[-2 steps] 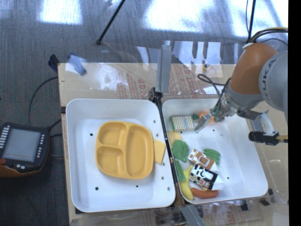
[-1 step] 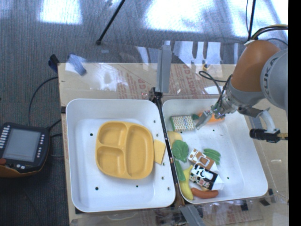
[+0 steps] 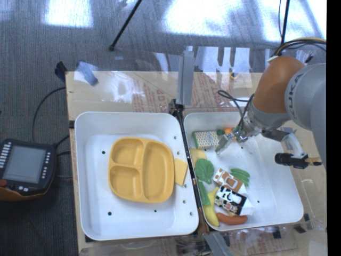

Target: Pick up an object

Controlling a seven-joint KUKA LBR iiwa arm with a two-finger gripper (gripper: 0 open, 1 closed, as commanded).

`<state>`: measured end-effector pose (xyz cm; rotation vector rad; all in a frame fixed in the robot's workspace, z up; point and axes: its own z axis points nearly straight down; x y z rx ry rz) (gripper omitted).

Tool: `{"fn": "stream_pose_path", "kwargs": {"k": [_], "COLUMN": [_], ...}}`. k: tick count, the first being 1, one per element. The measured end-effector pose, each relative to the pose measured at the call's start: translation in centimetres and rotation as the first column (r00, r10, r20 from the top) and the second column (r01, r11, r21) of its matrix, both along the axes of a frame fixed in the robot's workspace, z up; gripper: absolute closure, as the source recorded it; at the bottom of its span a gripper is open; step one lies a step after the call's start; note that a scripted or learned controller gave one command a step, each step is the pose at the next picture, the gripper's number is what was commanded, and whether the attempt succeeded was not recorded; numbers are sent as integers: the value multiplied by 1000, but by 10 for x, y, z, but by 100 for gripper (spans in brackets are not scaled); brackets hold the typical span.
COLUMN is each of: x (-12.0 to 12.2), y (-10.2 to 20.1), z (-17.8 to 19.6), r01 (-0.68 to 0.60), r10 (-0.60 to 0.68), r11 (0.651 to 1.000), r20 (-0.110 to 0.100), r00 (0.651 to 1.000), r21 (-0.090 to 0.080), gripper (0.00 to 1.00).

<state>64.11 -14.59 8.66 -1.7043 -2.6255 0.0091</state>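
Tray (image 3: 141,169): yellow; bins (image 3: 90,137): white; carton (image 3: 232,200): black-and-white cow patches; leaf toy (image 3: 204,170): green; sausage (image 3: 232,218): red-orange; arm (image 3: 298,97): grey, orange band

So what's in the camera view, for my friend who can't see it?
A robot arm lowers its hand into the right bin over a pile of toy food. The left bin holds a yellow tray.
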Motion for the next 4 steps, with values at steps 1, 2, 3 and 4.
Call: {"fn": "stream_pose_path", "kwargs": {"k": [1,2,3,4], "x": [-39,-116,-116,-59], "y": [49,49,48,109], "z": [59,2,12,104], "r01": [261,283,290,270], "r10": [-261,-283,-290,-270], "r11": [965,959,957,963], "r20": [12,4,4,17], "r00": [965,959,957,963], "r21": [0,-2,-1,1], "gripper": [0,0,100,100]}}
